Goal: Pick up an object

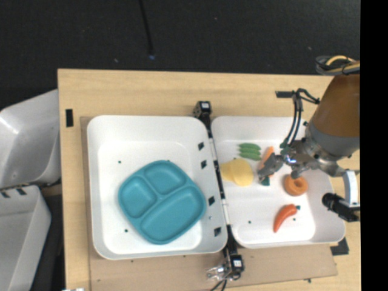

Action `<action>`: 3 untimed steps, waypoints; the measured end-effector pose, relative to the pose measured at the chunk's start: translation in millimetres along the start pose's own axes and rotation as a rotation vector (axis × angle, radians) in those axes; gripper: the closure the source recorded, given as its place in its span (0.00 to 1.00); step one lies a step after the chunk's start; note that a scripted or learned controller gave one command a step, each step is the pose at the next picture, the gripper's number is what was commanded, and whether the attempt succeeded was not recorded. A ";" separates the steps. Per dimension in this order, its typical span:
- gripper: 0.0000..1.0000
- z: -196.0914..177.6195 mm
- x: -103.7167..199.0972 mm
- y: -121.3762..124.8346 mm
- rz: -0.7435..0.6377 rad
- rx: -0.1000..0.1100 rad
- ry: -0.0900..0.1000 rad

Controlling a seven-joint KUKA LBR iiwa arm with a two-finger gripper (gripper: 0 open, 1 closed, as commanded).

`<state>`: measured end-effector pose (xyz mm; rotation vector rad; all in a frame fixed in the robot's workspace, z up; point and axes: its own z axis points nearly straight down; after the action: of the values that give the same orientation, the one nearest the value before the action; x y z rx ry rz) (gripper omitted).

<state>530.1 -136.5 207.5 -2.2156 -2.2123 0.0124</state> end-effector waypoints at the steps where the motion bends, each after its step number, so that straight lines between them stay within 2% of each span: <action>1: 0.00 -7.1 0.2 2.9 -0.003 -0.014 -0.002; 3: 0.00 104.7 -2.1 11.6 0.000 -0.010 -0.002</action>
<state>540.4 -138.5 102.6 -2.2220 -2.2181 0.0044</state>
